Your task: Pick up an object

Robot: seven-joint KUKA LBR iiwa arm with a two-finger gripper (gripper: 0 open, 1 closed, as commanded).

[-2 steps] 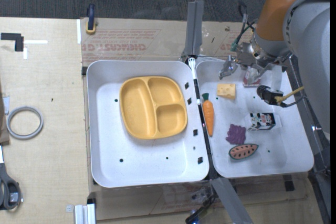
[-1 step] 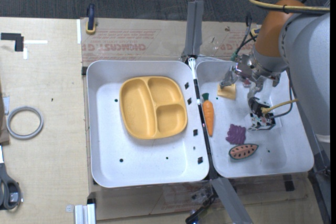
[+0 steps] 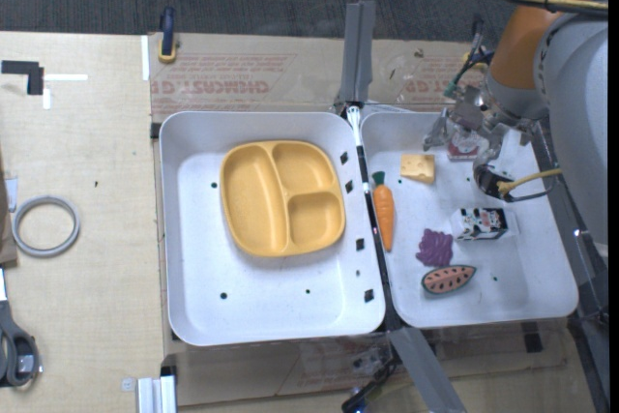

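The pincer (image 3: 467,138) hangs over the far part of the right bin (image 3: 542,305), and one cannot tell from above if it is spread or pressed together; nothing is seen between its tips. The cheese piece (image 3: 418,168) lies just to its left, the carrot (image 3: 384,214) further left, and the small carton (image 3: 482,223), purple grapes (image 3: 435,248) and watermelon slice (image 3: 448,280) lie nearer the camera. By this, no object seems lifted yet, so the grasp and the lift are left to do.

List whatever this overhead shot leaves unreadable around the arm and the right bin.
- gripper: finger state, small and blurred in the camera view.
- right bin: far right corner, hidden behind the arm.
- black-and-white toy: its identity, too small to tell.
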